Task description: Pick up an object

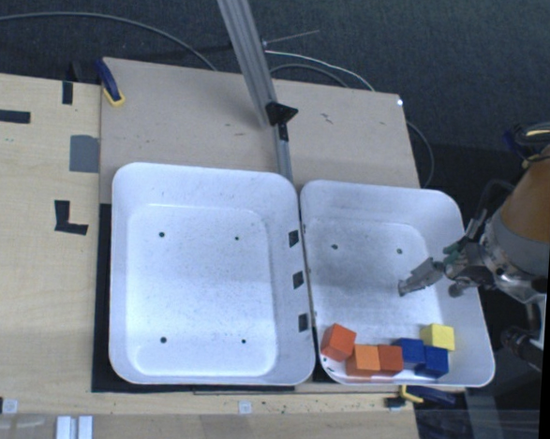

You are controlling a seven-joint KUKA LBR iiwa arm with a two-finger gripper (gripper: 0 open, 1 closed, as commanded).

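We are looking down at the end effector (pixel 419 280), which is reaching in over the right bin (pixel 370 206) from its far right rim. Its dark fingers are pointing toward the bin's middle, and we cannot tell whether they are spread or pressed together; nothing is showing between them. Behind it, the grey arm (pixel 529 218) with its orange band is leaning in from the right.

The objects to pick are lying below the end effector, toward the bin's near edge, well apart from it. We are counting six small blocks, though they are crowded and the count is a judgement: a red-orange block (pixel 339 340) at the left of the group, an orange block (pixel 367 358) just beside it, a darker red block (pixel 390 358) touching that, two blue blocks (pixel 423 356) packed together, and a yellow block (pixel 440 336) resting at the blue ones' upper right.

We are judging these blocks to be light, stiff and smooth-sided, likely to hold firm if pinched across two opposite flat faces. The red-orange one, standing slightly apart, looks the easiest to take; the others are touching, leaving little room for fingers.

Left of the end effector, beyond the shared rim, is the second white bin (pixel 202 185). Both bins are sitting on the tan surface (pixel 188 114).
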